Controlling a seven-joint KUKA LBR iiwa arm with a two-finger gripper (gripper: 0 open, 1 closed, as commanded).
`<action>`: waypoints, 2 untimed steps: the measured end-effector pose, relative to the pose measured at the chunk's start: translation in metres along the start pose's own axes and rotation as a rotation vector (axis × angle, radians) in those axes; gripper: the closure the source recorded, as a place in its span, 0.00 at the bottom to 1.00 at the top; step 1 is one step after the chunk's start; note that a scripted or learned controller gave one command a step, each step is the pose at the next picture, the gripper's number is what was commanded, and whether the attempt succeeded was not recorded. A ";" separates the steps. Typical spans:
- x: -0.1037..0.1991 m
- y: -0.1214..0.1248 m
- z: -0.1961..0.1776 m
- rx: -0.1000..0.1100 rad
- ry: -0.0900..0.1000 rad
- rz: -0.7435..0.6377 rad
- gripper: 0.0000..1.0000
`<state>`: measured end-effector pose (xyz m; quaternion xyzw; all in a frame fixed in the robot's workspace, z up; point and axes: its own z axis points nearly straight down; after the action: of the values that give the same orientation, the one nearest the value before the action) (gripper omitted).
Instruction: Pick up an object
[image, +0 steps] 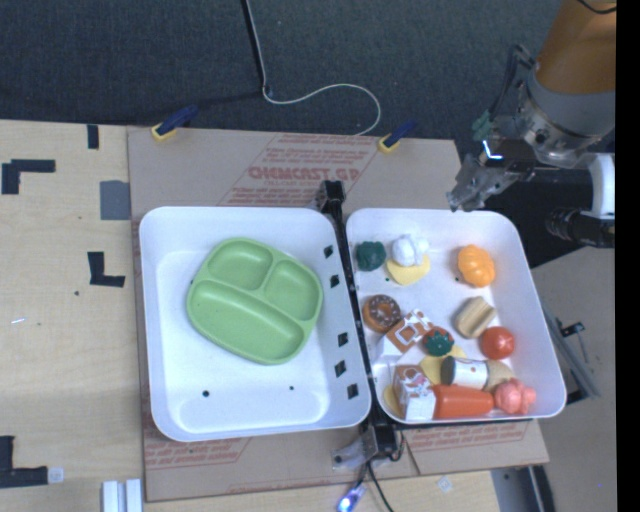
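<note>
Nearest, the orange carrot (463, 403) lies along the right bin's (535, 300) near edge; light, stiff, slick plastic, best pinched mid-body. Far right, the gripper (470, 195) hangs above the rim.

A green divided plate (256, 298) is lying in the left white bin (250, 405), sitting toward the bin's far half and leaving its near edge bare. The right white bin (537, 300) is sitting just beside it, their inner edges touching, with small black clips (345, 322) running along that shared edge. Both bins are resting on a printed cardboard sheet (290, 170), which is lying on the wooden bench (60, 330). Two yellow-and-blue clamps (175, 122) are gripping the cardboard's far edge, one at each far corner. Black tape marks (28, 173) are showing along the bench's left edge. A thin pale cable (320, 92) is looping over the dark floor (130, 50) beyond the bench's far edge.
</note>
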<state>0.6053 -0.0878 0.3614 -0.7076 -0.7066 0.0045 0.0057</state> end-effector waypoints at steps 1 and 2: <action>0.059 0.037 -0.145 -0.029 -0.002 -0.009 1.00; 0.067 -0.016 -0.060 -0.006 -0.002 -0.001 1.00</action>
<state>0.5903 -0.0206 0.4219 -0.7072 -0.7071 0.0028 0.0029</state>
